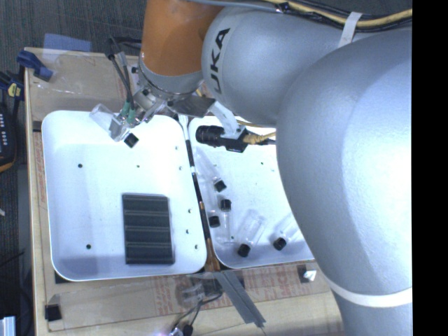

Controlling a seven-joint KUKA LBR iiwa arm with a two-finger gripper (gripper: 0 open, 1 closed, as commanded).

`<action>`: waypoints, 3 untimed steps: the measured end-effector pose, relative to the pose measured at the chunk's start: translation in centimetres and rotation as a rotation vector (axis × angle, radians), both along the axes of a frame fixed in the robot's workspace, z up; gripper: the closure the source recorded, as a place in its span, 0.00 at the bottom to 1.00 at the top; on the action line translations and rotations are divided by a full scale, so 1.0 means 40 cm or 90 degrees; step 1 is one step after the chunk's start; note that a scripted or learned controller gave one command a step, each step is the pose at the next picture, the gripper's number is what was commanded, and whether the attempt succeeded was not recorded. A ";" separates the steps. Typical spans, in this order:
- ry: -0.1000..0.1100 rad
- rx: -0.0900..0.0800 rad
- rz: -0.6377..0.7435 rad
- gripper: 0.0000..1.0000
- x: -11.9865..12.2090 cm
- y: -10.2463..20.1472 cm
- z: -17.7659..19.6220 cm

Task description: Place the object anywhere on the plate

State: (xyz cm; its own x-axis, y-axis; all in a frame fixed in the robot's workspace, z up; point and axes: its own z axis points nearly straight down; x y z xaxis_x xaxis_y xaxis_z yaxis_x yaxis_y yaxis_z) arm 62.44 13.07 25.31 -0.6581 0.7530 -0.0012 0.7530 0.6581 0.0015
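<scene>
Pincer (pixel 123 123) over far end of left bin (pixel 63 187); finger spread cannot be judged. Small clear object with dark cap (pixel 130 140) just below pincer tip, grip unconfirmed. Dark ridged plate (pixel 148 228) lies well below pincer on bin floor. Right bin (pixel 262 173) holds several clear, dark-capped pieces. Wooden table (pixel 140 296) beneath; dark carpet (pixel 70 12) beyond.

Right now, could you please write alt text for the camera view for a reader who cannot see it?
A grey arm with an orange band reaches from the right, its tool over the upper part of the left white bin, which holds a dark ridged plate. The right bin holds several small clear objects with black caps.
</scene>
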 end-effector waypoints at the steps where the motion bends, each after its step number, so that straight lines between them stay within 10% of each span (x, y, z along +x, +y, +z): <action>1: 0.006 -0.002 -0.248 1.00 0.030 0.193 -0.332; 2: 0.000 -0.001 0.012 1.00 0.081 0.091 -0.198; 3: 0.003 -0.001 0.231 1.00 -0.091 0.193 -0.157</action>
State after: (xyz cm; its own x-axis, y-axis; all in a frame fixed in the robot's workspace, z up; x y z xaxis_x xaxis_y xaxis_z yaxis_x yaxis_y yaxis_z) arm 58.81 20.77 19.05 -0.8824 0.4706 0.0018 0.4706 0.8824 -0.0027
